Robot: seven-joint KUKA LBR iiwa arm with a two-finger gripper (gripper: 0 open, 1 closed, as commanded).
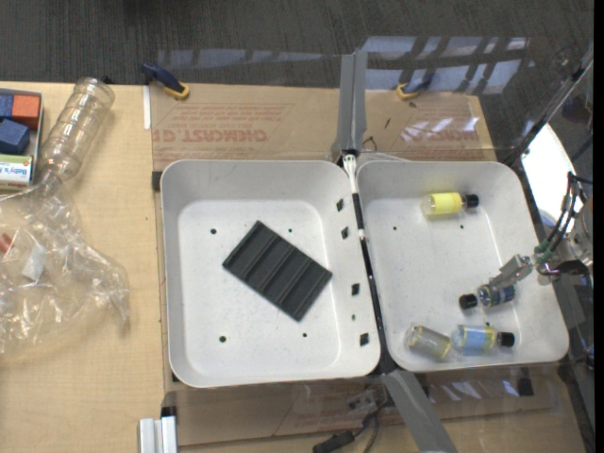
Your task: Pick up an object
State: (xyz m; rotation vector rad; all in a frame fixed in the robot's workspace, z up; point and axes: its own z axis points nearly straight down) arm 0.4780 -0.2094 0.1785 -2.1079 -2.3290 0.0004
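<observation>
Gripper hovering at the right bin's edge, nothing lifted yet.

On the left of the wooden worktop [113, 347], a clear plastic bottle [71, 125] is lying beside crumpled clear plastic wrap [52, 262]. In the left white bin [189, 366], a dark ribbed rectangular panel [276, 269] is lying flat at a slant. The right white bin [500, 173] is holding the small pickable things, loosely scattered: a yellow bottle with a black cap [450, 202], a small blue-labelled vial [487, 296], an amber-tinted vial [428, 341] touching a blue-and-yellow bottle [483, 338]. The metal gripper [528, 270] is reaching in from the right, just beside the blue-labelled vial, probably lining up on it. Whether the fingers are open or shut I cannot tell; nothing is visibly between them.
</observation>
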